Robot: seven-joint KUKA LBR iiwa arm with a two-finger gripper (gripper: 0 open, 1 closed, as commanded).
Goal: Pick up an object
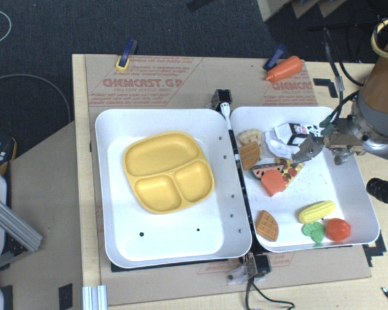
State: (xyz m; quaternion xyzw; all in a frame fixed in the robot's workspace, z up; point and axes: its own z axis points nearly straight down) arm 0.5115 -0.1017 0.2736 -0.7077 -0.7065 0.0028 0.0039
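Reaching in from the right edge of the frame, the grey robot arm with its two-finger pincer (308, 148) sits low over the right-hand shallow white plastic bin (349, 192), and the pick is judged not yet complete: no object is visibly lifted clear of the bin floor. The left-hand shallow white plastic bin (110, 192) at centre left carries a yellow three-compartment plastic tray (168, 171) and takes no part in this step. Whether the pincer is open or closed, and whether it has hold of anything, cannot be determined at this resolution. The likely target is the cluster at the upper middle of the right bin: a crumpled white-and-black wrapper (286, 136) lies just left of the pincer tip, and a red watermelon-slice toy (275, 176) lies just below and left of it. A yellow toy corn cob (317, 210) and a red toy tomato (338, 229) lie well apart, at lower right. Remaining: secure one object and raise it.
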